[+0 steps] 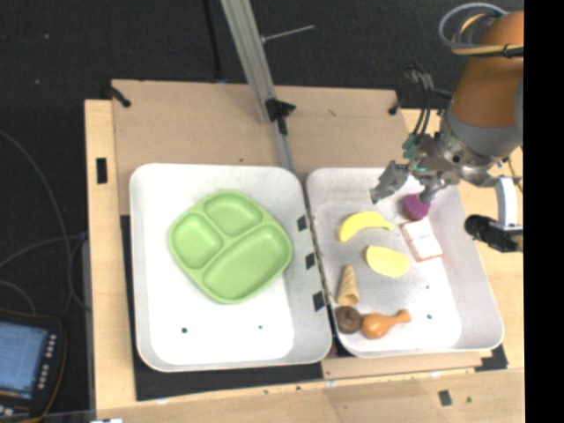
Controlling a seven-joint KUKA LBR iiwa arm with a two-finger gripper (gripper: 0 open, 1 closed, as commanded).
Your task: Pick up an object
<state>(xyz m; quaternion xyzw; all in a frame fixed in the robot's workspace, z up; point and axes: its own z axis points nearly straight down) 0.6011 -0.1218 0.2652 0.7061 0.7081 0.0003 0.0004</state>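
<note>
My gripper hangs over the back of the right bin, open, with nothing between its fingers. One finger points down to the left, and the other is close above a small purple object. Just in front of the gripper lies a yellow banana. A white and pink card rests to the banana's right. Nearer the front are a yellow wedge, a waffle cone, a brown round piece and an orange pear-shaped toy.
The left bin holds a green divided plate. A metal pole rises at a slant behind the bins. Black clips sit along the seam between the bins. A screen stands at the lower left.
</note>
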